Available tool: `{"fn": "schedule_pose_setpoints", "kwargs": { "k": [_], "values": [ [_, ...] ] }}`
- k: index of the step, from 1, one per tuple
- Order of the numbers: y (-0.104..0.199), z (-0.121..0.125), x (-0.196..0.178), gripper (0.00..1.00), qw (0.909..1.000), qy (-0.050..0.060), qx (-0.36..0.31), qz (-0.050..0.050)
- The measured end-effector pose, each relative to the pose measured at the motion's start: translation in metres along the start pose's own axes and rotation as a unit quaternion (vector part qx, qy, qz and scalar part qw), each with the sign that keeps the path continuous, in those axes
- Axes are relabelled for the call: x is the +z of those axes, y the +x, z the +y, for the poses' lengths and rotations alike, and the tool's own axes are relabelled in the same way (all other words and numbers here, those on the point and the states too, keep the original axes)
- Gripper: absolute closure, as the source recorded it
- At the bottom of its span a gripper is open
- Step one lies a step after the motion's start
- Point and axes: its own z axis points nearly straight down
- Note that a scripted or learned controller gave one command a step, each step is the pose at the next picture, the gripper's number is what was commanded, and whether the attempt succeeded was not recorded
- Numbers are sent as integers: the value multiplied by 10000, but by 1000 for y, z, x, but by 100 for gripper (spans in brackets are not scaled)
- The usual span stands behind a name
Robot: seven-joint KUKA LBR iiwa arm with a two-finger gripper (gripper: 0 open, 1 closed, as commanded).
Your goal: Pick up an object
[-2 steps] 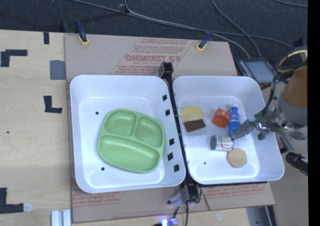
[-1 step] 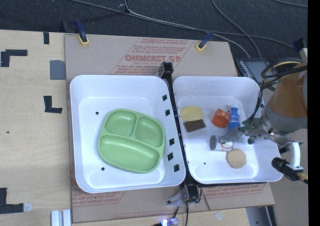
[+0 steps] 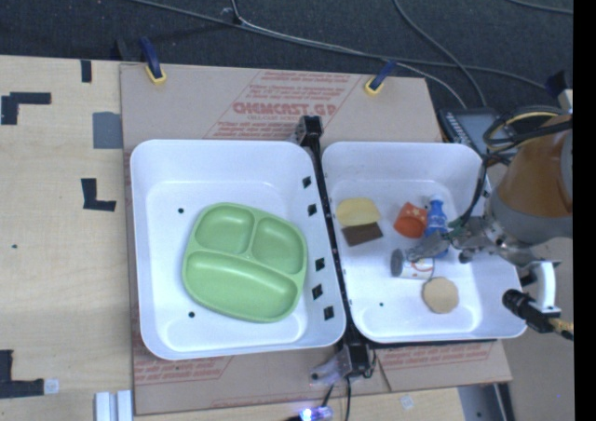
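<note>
Right bin (image 3: 372,160): holds small items, among them a tan disc (image 3: 440,295) and a yellow-brown block (image 3: 359,221), lying loose and apart.
Left bin (image 3: 158,224): green divided plate (image 3: 247,261).
Tool (image 3: 445,240): low among the items beside a blue piece (image 3: 436,218); whether it grips anything can't be told.

"CHEMCAST GP" on cardboard sheet (image 3: 279,102)

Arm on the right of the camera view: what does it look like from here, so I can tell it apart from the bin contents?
The arm is a bulky rounded grey body with an orange-brown band on its upper part. Black cables loop around its top and run down its side. Its gripper reaches over the right bin, a small dark grey metal piece, too blurred to make out details. A black-and-white fitting sits below the arm's body.
</note>
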Motion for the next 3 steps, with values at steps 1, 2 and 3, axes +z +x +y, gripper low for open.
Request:
{"fn": "schedule_pose_setpoints", "kwargs": {
  "k": [1, 2, 3],
  "values": [
    [0, 4, -13, 100, 10000, -42, -2, 1],
    [-1, 14, -73, 100, 10000, 78, 0, -3],
    [-7, 9, -131, 100, 10000, 83, 6, -1]
  ]
}}
